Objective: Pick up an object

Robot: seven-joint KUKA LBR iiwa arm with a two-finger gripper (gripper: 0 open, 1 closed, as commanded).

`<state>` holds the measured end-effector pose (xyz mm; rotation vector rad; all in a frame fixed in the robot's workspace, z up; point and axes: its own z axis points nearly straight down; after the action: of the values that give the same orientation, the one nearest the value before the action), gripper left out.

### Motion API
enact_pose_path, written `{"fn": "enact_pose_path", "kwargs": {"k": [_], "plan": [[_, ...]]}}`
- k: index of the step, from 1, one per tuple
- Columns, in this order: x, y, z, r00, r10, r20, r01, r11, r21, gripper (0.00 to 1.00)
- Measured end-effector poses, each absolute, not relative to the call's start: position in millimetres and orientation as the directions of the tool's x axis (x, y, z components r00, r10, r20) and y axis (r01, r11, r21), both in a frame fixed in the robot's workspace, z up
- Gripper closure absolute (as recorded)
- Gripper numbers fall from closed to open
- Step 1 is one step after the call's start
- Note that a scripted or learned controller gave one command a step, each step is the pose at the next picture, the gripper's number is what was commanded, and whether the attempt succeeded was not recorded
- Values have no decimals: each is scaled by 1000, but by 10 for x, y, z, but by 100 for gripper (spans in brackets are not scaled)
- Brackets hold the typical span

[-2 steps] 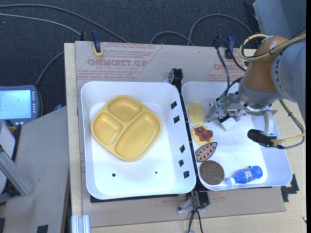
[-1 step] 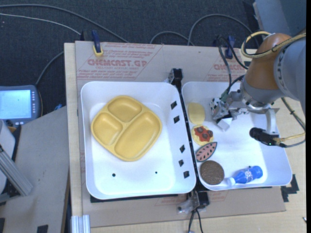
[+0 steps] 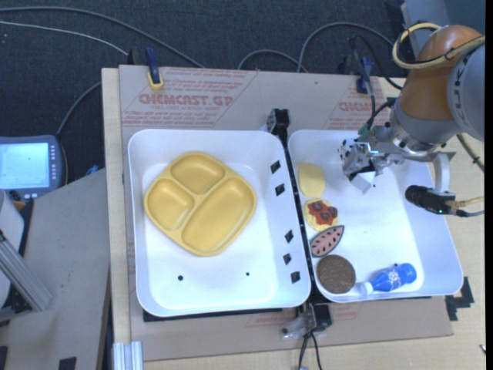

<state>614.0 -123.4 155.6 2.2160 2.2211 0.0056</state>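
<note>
In the right bin (image 3: 431, 245), along its left wall, lie a pale yellow piece (image 3: 312, 179), a pizza slice (image 3: 320, 213), a watermelon slice (image 3: 326, 240) and a brown cookie (image 3: 337, 274) — a blue bottle (image 3: 389, 278) beside the cookie. The tool (image 3: 360, 162) hovers just right of the yellow piece — its state I cannot tell.

Grey arm (image 3: 462, 83) — orange band (yellow cable looped above).

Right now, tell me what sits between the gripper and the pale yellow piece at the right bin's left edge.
Nothing visible. The gripper hangs over the right bin, and bare white floor separates it from the pale yellow piece to its left. The pizza slice lies nearer the camera, off that line.
</note>
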Motion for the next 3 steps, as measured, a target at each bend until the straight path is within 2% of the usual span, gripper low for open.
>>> {"fn": "enact_pose_path", "kwargs": {"k": [1, 2, 3], "plan": [[6156, -1231, 2064, -2, 1000, -1, 1000, 2, 6, 100], [5959, -808, 2149, -5, 1000, 3, 1000, 5, -3, 100], [5779, -356, 2255, -5, 1000, 3, 1000, 5, -4, 100]]}}
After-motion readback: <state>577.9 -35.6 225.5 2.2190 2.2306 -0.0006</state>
